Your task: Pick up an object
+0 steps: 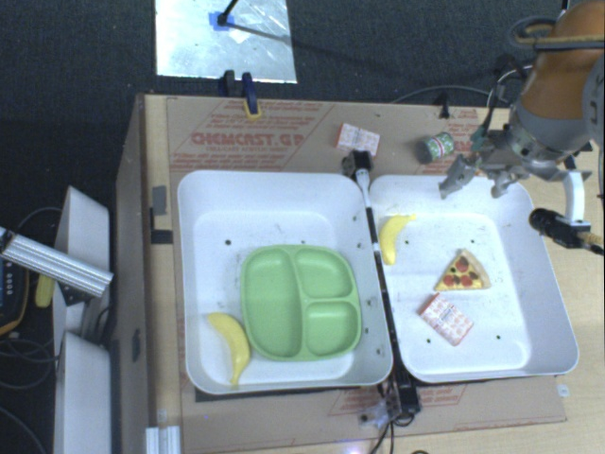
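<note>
The grey-and-orange arm's jaws [478,176] hang spread over the far rim of the right shallow white plastic bin [544,282], pinching nothing, so the pick looks not yet begun. In that bin lie a toy pizza slice [463,272], a red-and-white packet [446,318] and a small yellow banana [391,235]. The brown cardboard-covered table [274,135] stands on dark carpet [76,64].
</note>
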